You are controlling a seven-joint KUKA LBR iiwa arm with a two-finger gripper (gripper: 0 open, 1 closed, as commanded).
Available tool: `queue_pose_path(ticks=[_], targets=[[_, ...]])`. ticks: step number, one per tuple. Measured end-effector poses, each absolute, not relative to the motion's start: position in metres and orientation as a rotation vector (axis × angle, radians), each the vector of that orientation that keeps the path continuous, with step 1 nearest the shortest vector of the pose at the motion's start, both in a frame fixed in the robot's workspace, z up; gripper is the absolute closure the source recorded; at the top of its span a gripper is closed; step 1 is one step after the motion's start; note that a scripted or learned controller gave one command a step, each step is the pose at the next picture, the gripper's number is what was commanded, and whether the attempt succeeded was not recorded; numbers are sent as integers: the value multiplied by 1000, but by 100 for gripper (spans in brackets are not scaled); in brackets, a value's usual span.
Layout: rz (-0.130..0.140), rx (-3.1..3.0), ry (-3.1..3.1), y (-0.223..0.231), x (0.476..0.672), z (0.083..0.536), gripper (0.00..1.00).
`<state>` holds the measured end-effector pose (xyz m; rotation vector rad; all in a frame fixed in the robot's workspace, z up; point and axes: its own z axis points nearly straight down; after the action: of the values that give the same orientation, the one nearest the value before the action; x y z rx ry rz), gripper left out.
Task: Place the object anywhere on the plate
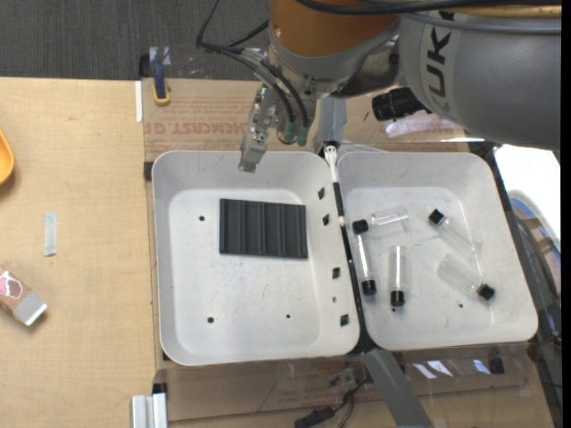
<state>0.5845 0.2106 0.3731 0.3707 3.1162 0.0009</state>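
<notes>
A dark ribbed rectangular plate (pixel 263 228) lies flat in the left white bin (pixel 178 328), toward its back half. Several clear plastic tubes with black caps lie scattered in the right white bin (pixel 513 324); one tube (pixel 396 275) lies near the middle, another (pixel 464 276) to its right, and a thin one (pixel 364 259) rests along the bin's left wall. My gripper (pixel 253 154) hangs above the back rim of the left bin, just behind the plate's far left corner. It is small and seen end-on, and I make out nothing in it.
The grey arm with its orange band (pixel 330 16) and cables fills the top right, over the divide between the bins. On the wooden bench to the left lie a small grey strip (pixel 50 234) and a red-and-white packet (pixel 18 298).
</notes>
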Motion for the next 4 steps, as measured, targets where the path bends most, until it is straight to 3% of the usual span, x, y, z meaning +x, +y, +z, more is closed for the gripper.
queue_pose_path(ticks=[1, 2, 3, 4], targets=[[0, 12, 3142, 225, 506, 268, 100], [0, 12, 3142, 224, 506, 268, 0], [-3, 528, 3099, 220, 488, 91, 0], [1, -242, 3130, 228, 543, 257, 0]])
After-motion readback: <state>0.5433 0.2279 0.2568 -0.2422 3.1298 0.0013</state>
